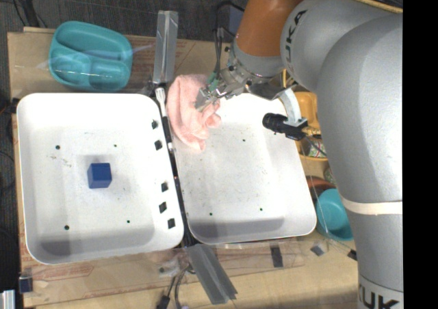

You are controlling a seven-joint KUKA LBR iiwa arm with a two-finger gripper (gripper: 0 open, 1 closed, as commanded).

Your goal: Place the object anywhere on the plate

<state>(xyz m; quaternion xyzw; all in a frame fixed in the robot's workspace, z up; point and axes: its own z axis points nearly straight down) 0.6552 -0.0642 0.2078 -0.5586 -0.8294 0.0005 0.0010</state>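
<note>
A pink cloth [190, 115] lies bunched in the far left corner of the right bin [246, 184], partly over the bin's rim. My gripper [211, 93] is at the cloth's upper right edge, touching or just above it; the wrist hides the contact. A teal divided plate [90, 55] sits on the bench beyond the left bin, far left of the gripper. A blue cube [100, 175] rests on the floor of the left bin [41, 130].
The grey arm with its orange band [270, 20] covers the right side of the view. A teal bowl [335, 213] sits outside the right bin's right edge. A divider with black clips [166, 164] separates the bins.
</note>
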